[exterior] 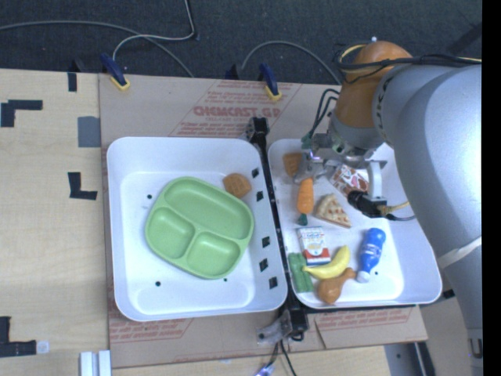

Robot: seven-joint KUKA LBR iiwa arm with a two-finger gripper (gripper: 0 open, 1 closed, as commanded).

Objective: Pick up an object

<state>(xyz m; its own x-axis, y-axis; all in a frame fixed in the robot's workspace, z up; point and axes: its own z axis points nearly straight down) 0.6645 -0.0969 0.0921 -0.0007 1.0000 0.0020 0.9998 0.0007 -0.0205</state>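
Grey metal, the gripper hangs at twelve o'clock in the right bin, just above a smooth orange carrot; whether it is spread or pinching cannot be told. At the carrot's three o'clock lies a wedge-shaped pizza slice. Toward six sit a small carton, a curved yellow banana and a blue bottle. A glossy green divided plate fills the left bin, a brown lump at its one o'clock.

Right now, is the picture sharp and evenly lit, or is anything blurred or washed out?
In the camera view the light is even and soft; the white right bin looks bright with slight glare, the green plate is clear, and the arm looms large and a little soft near the lens.
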